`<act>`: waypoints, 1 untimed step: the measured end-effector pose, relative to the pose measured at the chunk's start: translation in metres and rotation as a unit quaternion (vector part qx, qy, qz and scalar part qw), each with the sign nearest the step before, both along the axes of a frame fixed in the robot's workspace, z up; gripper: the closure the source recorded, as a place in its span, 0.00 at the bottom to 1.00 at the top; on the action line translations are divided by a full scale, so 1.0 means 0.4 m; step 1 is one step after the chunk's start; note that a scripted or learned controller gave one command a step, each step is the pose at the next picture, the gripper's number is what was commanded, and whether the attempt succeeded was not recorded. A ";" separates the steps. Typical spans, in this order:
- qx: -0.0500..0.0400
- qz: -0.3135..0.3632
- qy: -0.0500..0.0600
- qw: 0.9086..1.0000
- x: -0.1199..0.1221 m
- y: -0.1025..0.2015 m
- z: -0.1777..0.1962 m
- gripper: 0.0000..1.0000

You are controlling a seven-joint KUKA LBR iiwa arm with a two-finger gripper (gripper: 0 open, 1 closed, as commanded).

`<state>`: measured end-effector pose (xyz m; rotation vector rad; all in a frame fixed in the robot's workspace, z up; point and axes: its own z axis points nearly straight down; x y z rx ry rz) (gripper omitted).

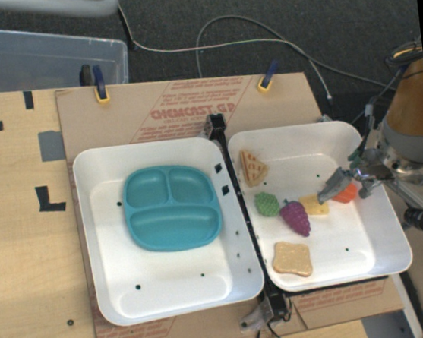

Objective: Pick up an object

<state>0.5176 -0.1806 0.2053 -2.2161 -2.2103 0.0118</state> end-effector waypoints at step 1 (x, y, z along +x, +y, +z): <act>-0.001 0.002 -0.006 1.000 0.007 0.000 0.015 0.00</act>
